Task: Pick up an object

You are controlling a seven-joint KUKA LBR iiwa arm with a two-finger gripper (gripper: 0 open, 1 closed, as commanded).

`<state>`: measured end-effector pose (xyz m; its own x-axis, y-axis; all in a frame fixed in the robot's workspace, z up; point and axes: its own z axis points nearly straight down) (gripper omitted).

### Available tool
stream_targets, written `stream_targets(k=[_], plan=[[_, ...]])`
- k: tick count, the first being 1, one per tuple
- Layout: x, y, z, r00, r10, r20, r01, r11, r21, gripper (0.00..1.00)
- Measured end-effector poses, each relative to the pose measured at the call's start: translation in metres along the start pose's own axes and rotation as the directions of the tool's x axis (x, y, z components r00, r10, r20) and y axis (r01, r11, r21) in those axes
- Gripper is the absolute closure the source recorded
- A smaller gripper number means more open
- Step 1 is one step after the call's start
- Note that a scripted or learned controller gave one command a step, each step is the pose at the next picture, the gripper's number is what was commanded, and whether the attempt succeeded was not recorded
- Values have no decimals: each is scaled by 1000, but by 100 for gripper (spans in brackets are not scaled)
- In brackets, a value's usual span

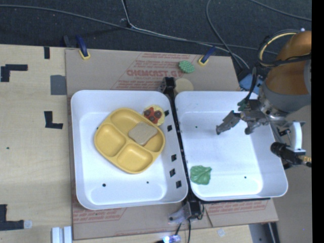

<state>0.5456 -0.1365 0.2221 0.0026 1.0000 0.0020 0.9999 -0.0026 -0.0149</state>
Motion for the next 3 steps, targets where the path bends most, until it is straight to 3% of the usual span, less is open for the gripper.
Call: stream_targets(k=[1,3], plan=[[1,3,-7,1000,-4,2,4,1000,-13,0],[4,-1,102,1000,-4,1,4,1000,-9,0]])
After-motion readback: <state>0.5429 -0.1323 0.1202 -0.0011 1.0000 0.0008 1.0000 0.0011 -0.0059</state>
